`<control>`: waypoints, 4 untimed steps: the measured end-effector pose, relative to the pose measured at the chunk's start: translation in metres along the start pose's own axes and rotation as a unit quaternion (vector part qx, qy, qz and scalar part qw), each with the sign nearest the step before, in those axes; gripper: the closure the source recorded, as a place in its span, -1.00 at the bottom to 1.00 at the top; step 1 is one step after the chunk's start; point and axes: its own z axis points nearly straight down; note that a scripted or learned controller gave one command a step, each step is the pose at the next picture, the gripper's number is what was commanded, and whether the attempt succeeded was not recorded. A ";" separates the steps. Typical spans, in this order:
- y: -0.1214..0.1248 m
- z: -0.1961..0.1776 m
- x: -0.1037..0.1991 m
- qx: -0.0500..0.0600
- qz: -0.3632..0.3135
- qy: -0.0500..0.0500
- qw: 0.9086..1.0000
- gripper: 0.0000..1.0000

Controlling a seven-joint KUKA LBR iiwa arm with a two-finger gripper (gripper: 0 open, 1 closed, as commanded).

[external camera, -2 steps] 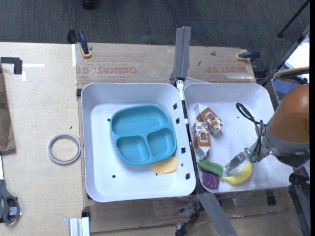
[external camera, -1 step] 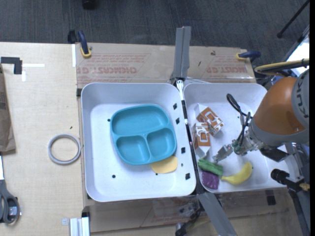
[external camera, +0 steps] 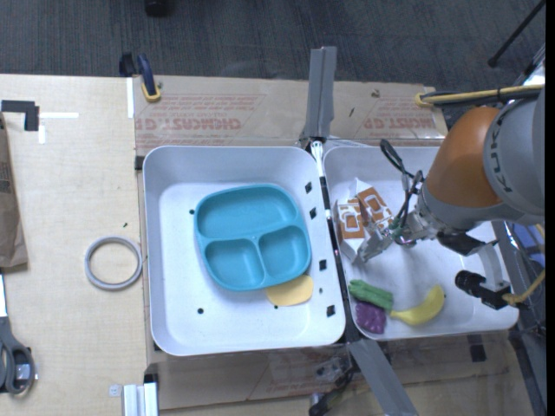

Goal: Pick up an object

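A pale wooden counter (external camera: 69,189) carries two white bins side by side. The left bin (external camera: 165,232) holds one blue divided tray (external camera: 251,237) and one yellow chip (external camera: 290,293). The right bin (external camera: 486,319) holds one banana (external camera: 421,307), one purple-and-green toy vegetable (external camera: 371,306) and one orange-printed packet (external camera: 360,211). The tool (external camera: 377,245) sits low beside the packet; whether it is clenched I cannot tell. Nothing looks lifted, so the pick seems not yet done.

The table (external camera: 69,172) is carrying two white bins side by side, the left bin (external camera: 165,258) and the right bin (external camera: 486,319), on cardboard (external camera: 217,111). A tape ring (external camera: 114,262) and scissors (external camera: 16,362) are lying left of them.
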 end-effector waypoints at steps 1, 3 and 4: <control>0.064 0.000 -0.023 0.000 -0.019 0.000 1.000 -1.00; 0.093 -0.117 0.013 -0.001 0.011 -0.001 1.000 1.00; 0.119 -0.101 -0.001 0.001 0.074 0.000 0.997 1.00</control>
